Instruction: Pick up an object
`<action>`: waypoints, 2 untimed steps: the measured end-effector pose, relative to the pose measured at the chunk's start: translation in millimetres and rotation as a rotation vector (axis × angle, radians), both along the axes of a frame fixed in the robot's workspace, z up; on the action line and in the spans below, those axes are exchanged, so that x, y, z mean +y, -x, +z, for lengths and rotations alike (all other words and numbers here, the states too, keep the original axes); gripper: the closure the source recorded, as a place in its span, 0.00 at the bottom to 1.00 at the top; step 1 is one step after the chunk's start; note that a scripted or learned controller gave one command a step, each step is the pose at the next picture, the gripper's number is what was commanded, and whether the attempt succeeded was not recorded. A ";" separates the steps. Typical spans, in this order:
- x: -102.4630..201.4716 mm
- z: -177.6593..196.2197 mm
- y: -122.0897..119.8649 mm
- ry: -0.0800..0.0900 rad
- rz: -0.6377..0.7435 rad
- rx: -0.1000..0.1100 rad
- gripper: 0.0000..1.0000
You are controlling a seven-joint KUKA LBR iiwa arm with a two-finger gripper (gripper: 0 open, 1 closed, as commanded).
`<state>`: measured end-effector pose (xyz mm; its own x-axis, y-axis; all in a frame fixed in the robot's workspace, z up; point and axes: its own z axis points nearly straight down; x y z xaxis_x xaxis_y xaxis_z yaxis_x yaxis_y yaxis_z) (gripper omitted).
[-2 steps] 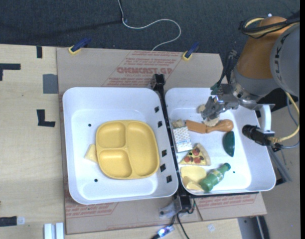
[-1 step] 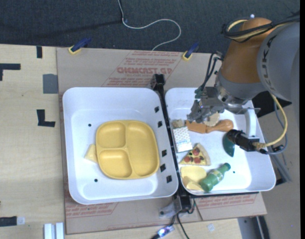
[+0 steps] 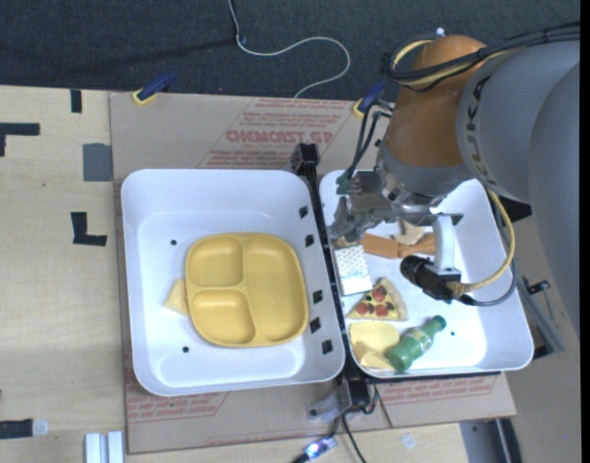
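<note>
Green bottle [image 3: 414, 345] at five o'clock should be approached squarely by the gripper [image 3: 351, 222], whose finger state cannot be told.

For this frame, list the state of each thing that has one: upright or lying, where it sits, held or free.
Yellow divided plastic plate: lying flat, face up, in the left white bin.
Green plastic bottle: on its side in the right white bin, free.
Toy pizza slice: flat in the right bin, free.
Gripper: low over the right bin's left side; grasp unclear.
</note>
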<state>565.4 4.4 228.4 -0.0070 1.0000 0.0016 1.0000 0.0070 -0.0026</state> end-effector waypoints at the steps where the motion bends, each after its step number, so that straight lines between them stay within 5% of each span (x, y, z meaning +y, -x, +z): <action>1: 42.8 -5.2 11.9 0.002 -0.003 0.001 1.00; 2: 87.5 -6.6 26.0 0.001 -0.001 0.001 1.00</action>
